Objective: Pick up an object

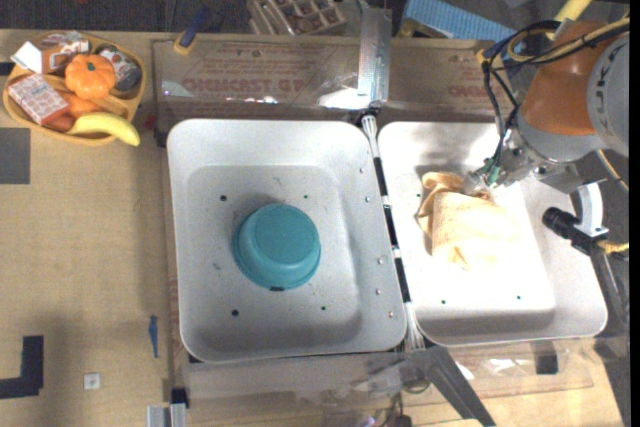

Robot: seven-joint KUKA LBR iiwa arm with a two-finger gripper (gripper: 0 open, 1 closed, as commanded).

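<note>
Nearest us, we see a round teal plastic bowl (278,246) lying upside down in the left white bin (200,165). Over in the right white bin (570,315) lies a crumpled tan cloth (462,225), near the bin's back. Our grey arm's two-finger gripper (492,177) sits at the cloth's upper right corner, touching it there; we cannot tell how far it is spread or whether it grips the fabric.
</note>
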